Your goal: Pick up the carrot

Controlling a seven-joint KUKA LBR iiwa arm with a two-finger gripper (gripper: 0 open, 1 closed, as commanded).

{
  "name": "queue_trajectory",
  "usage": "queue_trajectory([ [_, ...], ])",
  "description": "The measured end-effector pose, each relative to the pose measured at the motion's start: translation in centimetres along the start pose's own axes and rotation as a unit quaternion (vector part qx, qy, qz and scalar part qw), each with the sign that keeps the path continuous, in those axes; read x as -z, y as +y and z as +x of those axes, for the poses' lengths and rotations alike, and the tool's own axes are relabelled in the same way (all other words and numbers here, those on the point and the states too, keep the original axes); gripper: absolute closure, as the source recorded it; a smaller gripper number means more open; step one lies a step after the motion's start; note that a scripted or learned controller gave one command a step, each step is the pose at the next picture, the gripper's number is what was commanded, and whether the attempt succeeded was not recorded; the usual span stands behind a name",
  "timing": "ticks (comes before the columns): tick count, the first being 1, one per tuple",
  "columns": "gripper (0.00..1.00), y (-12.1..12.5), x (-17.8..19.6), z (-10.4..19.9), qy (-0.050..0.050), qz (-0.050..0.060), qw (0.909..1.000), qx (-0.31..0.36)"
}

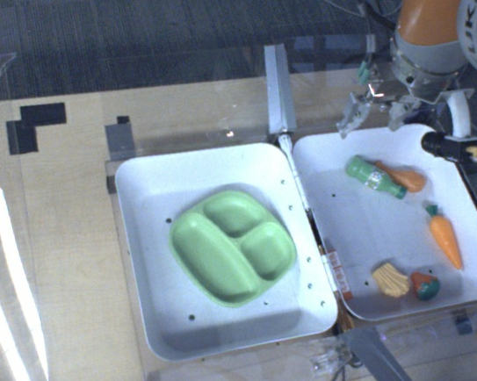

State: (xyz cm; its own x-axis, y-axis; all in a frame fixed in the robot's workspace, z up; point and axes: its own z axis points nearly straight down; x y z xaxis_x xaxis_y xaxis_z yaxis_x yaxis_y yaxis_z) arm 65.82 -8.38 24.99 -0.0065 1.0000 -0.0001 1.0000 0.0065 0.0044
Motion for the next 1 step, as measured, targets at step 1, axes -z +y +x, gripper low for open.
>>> queue_trajectory([
  [1,0.0,-5.73,-7.41,-6.69,-0.001,0.0,0.9996,-0.028],
])
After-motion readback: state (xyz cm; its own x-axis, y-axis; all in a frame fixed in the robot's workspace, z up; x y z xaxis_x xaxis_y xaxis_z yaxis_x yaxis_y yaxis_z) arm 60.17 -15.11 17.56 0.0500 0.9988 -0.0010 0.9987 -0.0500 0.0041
